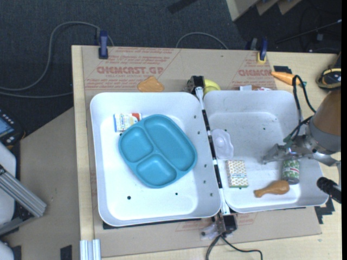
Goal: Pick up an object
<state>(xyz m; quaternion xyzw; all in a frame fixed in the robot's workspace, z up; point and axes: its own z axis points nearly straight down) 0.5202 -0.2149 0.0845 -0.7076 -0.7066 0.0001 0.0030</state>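
Camera view: The worktop (81,145) carries two white bins. The left bin (108,188) holds a blue divided plate (157,150) at centre frame and a small carton (126,121) touching its upper-left edge. The right bin (249,107) holds a clear cup (222,142), a patterned box (237,173), a tan drumstick-shaped toy (272,188) and a green-labelled can (291,169). The hand (287,155) sits directly above the can at right frame; whether it is spread or closed cannot be determined.

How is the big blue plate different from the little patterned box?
The blue plate is much larger than the patterned box. The blue plate is rounded with three compartments; the patterned box is a flat rectangle. The plate lies in the left bin, the box in the right bin. Both lie flat.
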